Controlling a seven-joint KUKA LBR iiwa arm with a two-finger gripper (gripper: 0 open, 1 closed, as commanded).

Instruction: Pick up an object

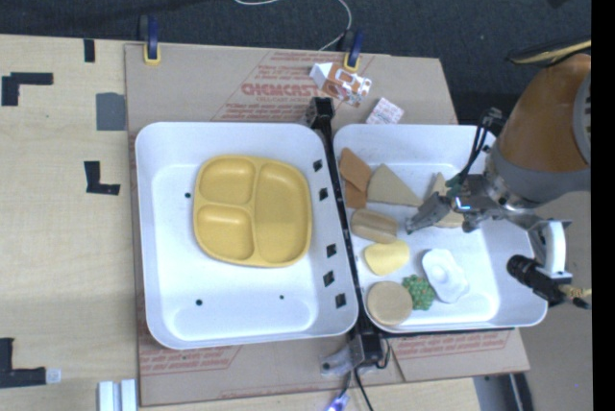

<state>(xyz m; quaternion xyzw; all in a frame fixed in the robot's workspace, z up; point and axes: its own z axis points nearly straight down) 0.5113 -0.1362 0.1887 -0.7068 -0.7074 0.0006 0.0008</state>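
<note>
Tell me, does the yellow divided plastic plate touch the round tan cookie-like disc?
Apart. The camera view shows the yellow divided plate in the left white bin and the round tan disc in the right white bin, the bin walls between them.

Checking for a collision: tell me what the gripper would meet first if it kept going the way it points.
The gripper points left and slightly down. Likely first in line is the tan oblong piece, just ahead of its tips, though height above it is unclear.

Counts on the bench

Two white bins: the left bin (154,207) holds one yellow divided plate (253,210); the right bin (500,299) holds about eight small food pieces (384,257), some overlapping. Two clamps (151,42) at upper frame.
</note>
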